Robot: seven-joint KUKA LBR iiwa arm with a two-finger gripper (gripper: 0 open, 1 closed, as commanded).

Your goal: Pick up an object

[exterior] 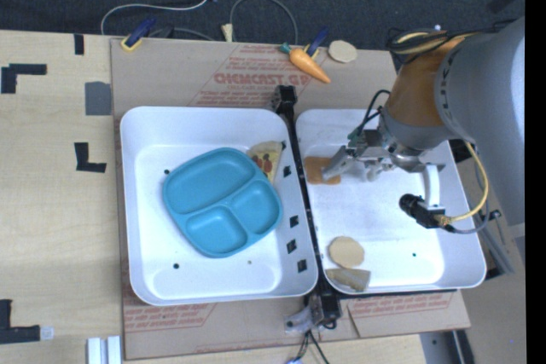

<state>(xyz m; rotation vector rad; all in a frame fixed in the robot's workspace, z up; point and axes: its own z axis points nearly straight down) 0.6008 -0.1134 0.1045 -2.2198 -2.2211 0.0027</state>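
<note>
I've got the arm in from the right, over the right bin (461,268), w/ the claw (345,159) low near that bin's upper left corner, right by a small tan-brown piece (320,171) lying on the bin floor just beside the divider (294,175). Claw state: can't tell from this angle, the wrist body hides too much, and I see nothing clearly grasped. I'm treating the tan piece as the target since it's the nearest thing to the tip; it looks like a toy food slice, prob. light, stiff plastic or foam, smooth-ish so it could skid on the white floor if nudged. It sits flat and low, so I'd pinch across its short width, coming straight down, not from the side. Its long axis runs roughly left-right in the view, pointing from the divider toward the bin's middle, though the outline is small and partly covered, so that's approx. Other options in the same bin: a round beige disc (346,251) and a grey-tan wedge (350,278) touching or nearly touching it at the front left corner. Both are flat and hug the wall, awkward to reach. Left bin (141,209) carries a blue divided plate (223,200) w/ a yellowish slice (268,156) just beside its upper right edge. A toy carrot (308,64) lies on the tabletop (51,209) area behind the bins, well apart.
</note>
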